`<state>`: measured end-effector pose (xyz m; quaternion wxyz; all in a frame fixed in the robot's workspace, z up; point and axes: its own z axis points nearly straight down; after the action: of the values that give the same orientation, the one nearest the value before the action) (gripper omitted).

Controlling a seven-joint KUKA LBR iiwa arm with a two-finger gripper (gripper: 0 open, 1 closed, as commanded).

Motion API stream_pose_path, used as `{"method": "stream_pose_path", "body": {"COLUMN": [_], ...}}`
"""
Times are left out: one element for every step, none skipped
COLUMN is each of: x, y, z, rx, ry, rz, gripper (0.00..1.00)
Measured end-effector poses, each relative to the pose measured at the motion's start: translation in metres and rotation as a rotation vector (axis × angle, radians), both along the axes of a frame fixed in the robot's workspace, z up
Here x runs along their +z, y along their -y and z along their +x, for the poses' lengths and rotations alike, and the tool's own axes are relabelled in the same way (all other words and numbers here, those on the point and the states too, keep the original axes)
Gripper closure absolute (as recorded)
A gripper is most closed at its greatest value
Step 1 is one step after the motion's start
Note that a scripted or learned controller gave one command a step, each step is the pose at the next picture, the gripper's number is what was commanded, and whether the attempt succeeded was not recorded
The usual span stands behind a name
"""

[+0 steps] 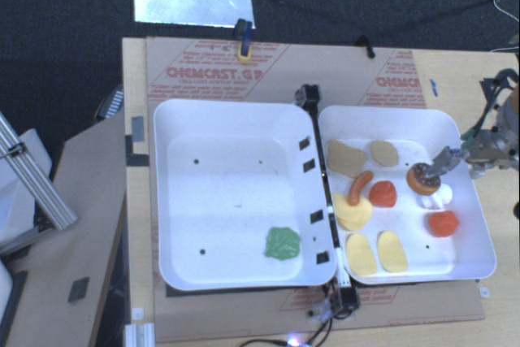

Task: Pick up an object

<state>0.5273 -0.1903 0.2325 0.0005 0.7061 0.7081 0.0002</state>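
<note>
End effector over chocolate donut in right bin (grip state unclear), tomato and white piece beside.

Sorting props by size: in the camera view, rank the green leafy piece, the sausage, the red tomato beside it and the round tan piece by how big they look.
1. Green leafy piece, largest.
2. Red tomato and round tan piece: too alike to rank.
3. Sausage: long but thin, probably smallest.
</note>
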Motion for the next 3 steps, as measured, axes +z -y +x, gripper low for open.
{"method": "stream_pose_path", "body": {"x": [-0.103, -0.141, -0.143], "y": [-0.047, -0.014, -0.076], "z": [0.061, 0.023, -0.037], "rx": [0.007, -0.005, -0.001], "ry": [-0.004, 0.02, 0.015], "rz": [0.004, 0.002, -0.003], "gripper": [0.0, 0.0, 0.0]}}
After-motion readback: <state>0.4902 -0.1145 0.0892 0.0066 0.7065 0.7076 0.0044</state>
